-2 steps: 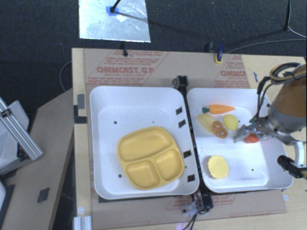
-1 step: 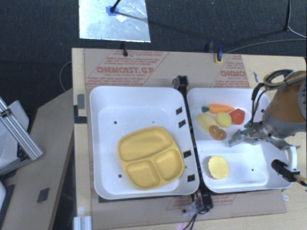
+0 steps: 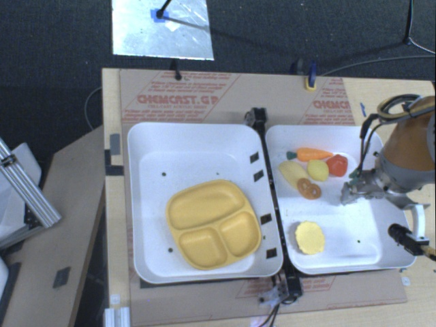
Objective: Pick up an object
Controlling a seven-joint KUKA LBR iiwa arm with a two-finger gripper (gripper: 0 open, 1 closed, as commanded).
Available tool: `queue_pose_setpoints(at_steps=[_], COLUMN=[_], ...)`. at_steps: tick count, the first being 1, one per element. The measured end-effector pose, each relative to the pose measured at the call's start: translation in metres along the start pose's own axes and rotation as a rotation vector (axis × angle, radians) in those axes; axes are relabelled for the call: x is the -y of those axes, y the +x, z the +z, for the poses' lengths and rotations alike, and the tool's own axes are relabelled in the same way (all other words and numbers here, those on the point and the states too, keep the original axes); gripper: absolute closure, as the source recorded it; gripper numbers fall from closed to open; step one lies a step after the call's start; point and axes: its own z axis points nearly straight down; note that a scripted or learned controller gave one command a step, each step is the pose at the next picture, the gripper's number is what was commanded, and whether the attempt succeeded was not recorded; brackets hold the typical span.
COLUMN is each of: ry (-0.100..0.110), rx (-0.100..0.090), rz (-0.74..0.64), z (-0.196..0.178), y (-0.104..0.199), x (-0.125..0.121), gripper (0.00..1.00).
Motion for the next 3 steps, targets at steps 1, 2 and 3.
queue_pose_setpoints(at_steps=[1,2,3], ry=[-0.002,-0.002,-0.003], rx=[0.003,0.002,0.002], rz=[0.003,-0.003,-0.004], z=[-0.055,-0.100,-0.145], y=[-0.010,-0.007,-0.008], x=[0.003,-0.002,-0.009], gripper=[1.00,1.00,1.00])
